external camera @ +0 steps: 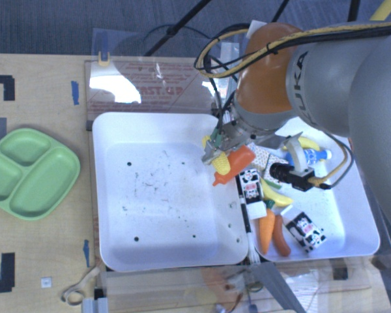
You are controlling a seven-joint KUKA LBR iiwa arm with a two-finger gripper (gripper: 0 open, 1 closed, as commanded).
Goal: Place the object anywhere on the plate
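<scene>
The green three-compartment plate (30, 173) lies on the wooden bench, left of both bins. My gripper (216, 150) hangs over the right edge of the left bin (117, 135), far from the plate. It is shut on an orange and yellow toy (233, 161), which pokes out from under the fingers down and to the right, above the divider between the bins. The orange wrist band and the grey arm hide the back of the right bin.
The right bin (352, 233) holds several items: two orange carrot-like pieces (267, 232), a yellow banana shape (275, 194), black-and-white printed blocks (306, 230), and a blue and white bottle (307, 155). A clear sheet lies behind the left bin.
</scene>
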